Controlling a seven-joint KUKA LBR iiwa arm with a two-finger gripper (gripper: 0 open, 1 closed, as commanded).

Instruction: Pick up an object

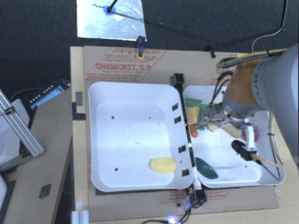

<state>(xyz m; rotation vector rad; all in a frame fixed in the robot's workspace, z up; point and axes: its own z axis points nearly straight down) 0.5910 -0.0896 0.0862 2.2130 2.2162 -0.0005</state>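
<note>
Orange object [194, 132] just below hand [203, 122]

Arm [261, 83] over right bin [233, 178]; yellow obj [163, 165] in left bin [107, 125], green obj [206, 168] in right.

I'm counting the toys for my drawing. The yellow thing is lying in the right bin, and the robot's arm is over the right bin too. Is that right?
Not quite. The yellow thing lies in the left bin, near its front edge, as the camera view shows. The arm is over the right bin, as you said.
</note>
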